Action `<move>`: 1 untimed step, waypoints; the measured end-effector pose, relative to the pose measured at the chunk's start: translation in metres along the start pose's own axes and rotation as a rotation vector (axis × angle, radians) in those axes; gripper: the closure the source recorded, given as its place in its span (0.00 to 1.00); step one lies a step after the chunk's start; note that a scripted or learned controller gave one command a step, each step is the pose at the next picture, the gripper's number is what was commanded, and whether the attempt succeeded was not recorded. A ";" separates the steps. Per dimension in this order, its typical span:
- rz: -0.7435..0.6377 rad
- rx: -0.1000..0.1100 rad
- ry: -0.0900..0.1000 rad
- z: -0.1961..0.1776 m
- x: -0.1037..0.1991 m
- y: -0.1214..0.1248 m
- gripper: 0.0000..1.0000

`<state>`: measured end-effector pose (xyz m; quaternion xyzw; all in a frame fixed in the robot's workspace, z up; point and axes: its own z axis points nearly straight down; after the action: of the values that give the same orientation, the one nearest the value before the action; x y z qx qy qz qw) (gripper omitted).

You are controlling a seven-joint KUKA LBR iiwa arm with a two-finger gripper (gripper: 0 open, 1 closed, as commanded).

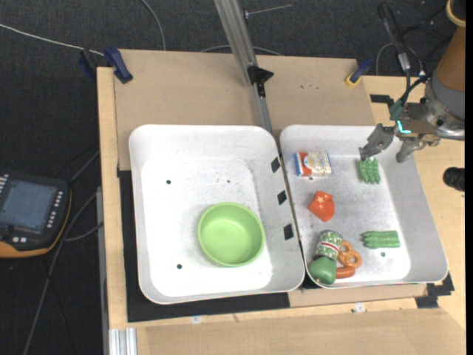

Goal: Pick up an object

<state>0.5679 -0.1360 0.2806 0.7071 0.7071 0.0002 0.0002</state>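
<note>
Item: hand (389,148), two grey fingers spread apart, nothing between them, upper right of the frame, above the back of the right bin (421,198). Item: arm (451,87), grey with an orange band, entering from the right edge. Item: green ridged piece (369,171), right bin, upper part, lying just below and slightly left of the left fingertip; its long axis runs roughly up and down the frame. This reads as the likeliest target, being the nearest thing to the hand by a clear margin; a short drop toward the lower left would put the fingers astride it, and they stand left and right of each other, so would probably close across its narrow width. Item: second green ridged piece (380,238), lower right of the same bin, long axis left to right, well apart from the hand. Item: small white carton (312,164) with red and blue print, upper left of the right bin. Item: red-orange lump (321,205), centre left. Item: cluster of mixed toys (332,257), green, orange and patterned, lower left corner, touching one another. Item: left bin (170,154), holding one light green bowl (230,233), upright, lower right of that bin. Item: tabletop (192,87), bare brown board behind both bins.
</note>
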 end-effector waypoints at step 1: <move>0.000 0.000 0.000 0.000 0.000 0.000 0.00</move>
<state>0.5679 -0.1360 0.2805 0.7071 0.7071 0.0002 0.0001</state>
